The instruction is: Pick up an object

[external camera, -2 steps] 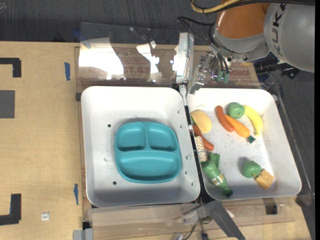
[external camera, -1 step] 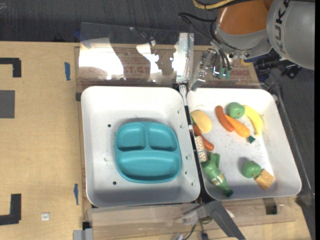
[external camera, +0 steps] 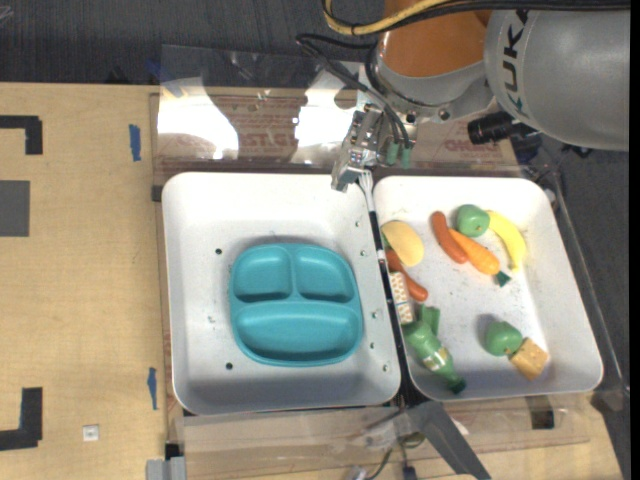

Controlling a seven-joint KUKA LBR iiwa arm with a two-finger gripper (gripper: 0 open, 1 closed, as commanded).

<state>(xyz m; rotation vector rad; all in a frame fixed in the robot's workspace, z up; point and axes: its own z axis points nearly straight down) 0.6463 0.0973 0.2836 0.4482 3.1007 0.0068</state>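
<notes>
The right bin [external camera: 570, 298] holds several toy foods: a pale yellow potato shape [external camera: 402, 240], a red chili [external camera: 448, 236], a green apple [external camera: 471, 219], a banana [external camera: 509, 238], a carrot [external camera: 480, 255], a corn cob [external camera: 402, 298], green vegetables [external camera: 428, 340], a green pepper [external camera: 499, 337] and a tan cube [external camera: 531, 358]. My gripper [external camera: 352, 171] hangs at the far end of the divide between the two bins, above the rims and apart from all the food. I see nothing held in it.
A teal divided plate [external camera: 295, 303] lies in the left bin [external camera: 190, 268]. A clear plastic sheet [external camera: 250, 118] lies behind the bins. The grey arm with its orange band [external camera: 440, 28] and cables fills the top right. Wooden bench surface [external camera: 70, 268] stretches to the left.
</notes>
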